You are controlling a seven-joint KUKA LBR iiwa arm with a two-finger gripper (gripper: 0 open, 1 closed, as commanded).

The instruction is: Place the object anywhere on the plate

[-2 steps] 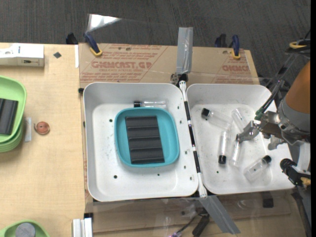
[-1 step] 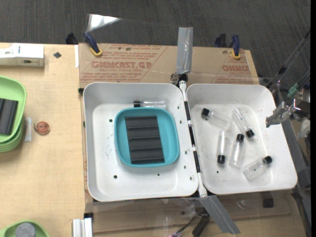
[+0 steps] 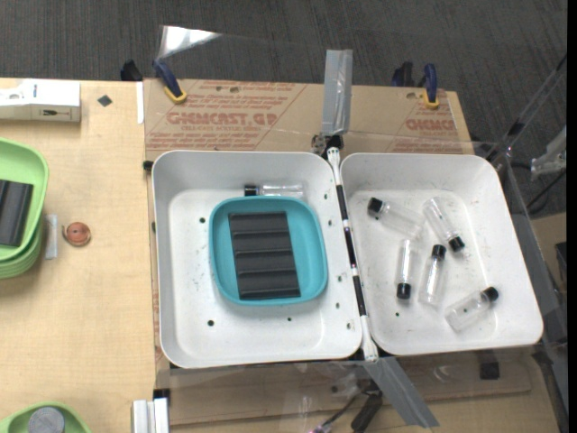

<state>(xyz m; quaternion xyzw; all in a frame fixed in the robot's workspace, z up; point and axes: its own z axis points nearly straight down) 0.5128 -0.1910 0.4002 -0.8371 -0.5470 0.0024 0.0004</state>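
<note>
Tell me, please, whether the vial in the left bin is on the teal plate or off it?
Off. The vial lies on the left bin floor just behind the teal plate, against its far rim.

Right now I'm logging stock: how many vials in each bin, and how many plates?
Vials in the right bin: 6, e.g.
Vials in the left bin: 1, behind the plate
Teal plates: 1
Total: 8 things
</note>
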